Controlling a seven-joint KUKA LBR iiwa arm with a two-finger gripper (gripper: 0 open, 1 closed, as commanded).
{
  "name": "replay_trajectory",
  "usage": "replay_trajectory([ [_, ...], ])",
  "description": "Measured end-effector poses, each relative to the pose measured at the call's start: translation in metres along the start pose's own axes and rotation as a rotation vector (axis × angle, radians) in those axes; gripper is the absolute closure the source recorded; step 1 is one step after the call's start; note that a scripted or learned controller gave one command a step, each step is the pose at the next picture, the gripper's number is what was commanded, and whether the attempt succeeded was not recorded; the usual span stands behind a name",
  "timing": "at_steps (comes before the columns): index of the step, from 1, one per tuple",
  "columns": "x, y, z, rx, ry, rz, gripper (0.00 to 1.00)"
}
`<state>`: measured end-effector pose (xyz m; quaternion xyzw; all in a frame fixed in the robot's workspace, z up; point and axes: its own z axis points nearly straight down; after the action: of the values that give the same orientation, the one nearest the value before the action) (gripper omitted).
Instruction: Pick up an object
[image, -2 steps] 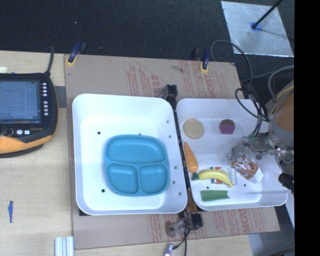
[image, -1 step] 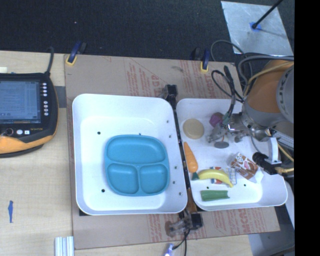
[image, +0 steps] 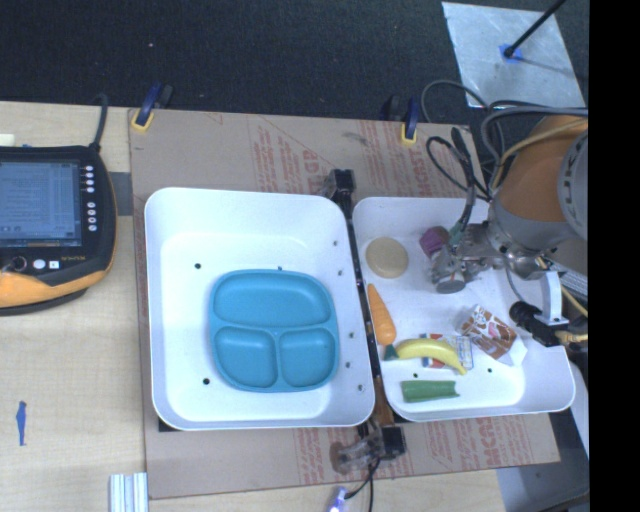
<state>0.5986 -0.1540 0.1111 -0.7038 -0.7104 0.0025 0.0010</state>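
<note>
The right bin (image: 400, 222) holds a round tan cookie (image: 387, 257), a purple object (image: 434, 240), an orange carrot (image: 381, 313), a yellow banana (image: 431, 352), a green piece (image: 430, 391) and a small red-and-white packet (image: 488, 331). My gripper (image: 452, 270) hangs low over the bin's upper middle, just below the purple object and right of the cookie. The arm comes in from the right with its orange band (image: 535, 180) above the wrist.
The left bin (image: 180, 240) carries a blue divided plate (image: 272, 328). A teach pendant with a screen (image: 45, 225) lies on the bench at far left. Cables (image: 460, 140) loop behind the right bin. Clamps hold the cardboard base.
</note>
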Motion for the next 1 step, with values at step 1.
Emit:
replay_trajectory([
  [1, 0.0135, -0.0681, -0.0597, -0.001, 0.001, 0.005, 1.0],
])
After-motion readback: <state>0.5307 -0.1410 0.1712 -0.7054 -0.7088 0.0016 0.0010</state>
